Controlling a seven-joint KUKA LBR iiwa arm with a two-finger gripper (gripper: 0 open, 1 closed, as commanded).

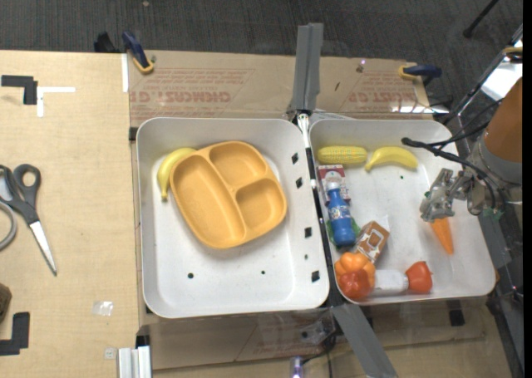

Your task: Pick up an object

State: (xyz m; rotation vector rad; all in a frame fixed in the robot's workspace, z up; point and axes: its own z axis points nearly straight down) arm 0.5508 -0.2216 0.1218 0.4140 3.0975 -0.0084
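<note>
the bench [66, 202] is light wood. two white bins sit on it side by side.

the left bin [166, 285] holds a big yellow plate [226, 193] with three parts. a banana [169, 169] peeks out from under the plate at its 9 o'clock side, touching it.

the right bin [391, 193] holds many small things. at 12 o'clock lies a corn cob [342, 154], and just beside it, toward 1 o'clock, a second banana [391, 157]. a blue bottle [339, 212] lies along the 9 o'clock wall, under a red and white box [331, 174]. just below the bottle is a brown snack pack [373, 240]. at 7 o'clock sits an orange and red toy [355, 275], touching the pack. a red pepper [419, 277] sits at 5 o'clock, with something clear between it and the toy. a carrot [444, 235] lies at 3 o'clock, tip pointing down.

the arm [507, 131] comes in from 3 o'clock. its gripper [435, 202] hangs over the right bin, just above the top end of the carrot. i cannot tell if it is spread or pressed together, and nothing can be seen pinched in it.

scissors [29, 206] lie on the bench at 9 o'clock, well apart from the bins.
</note>
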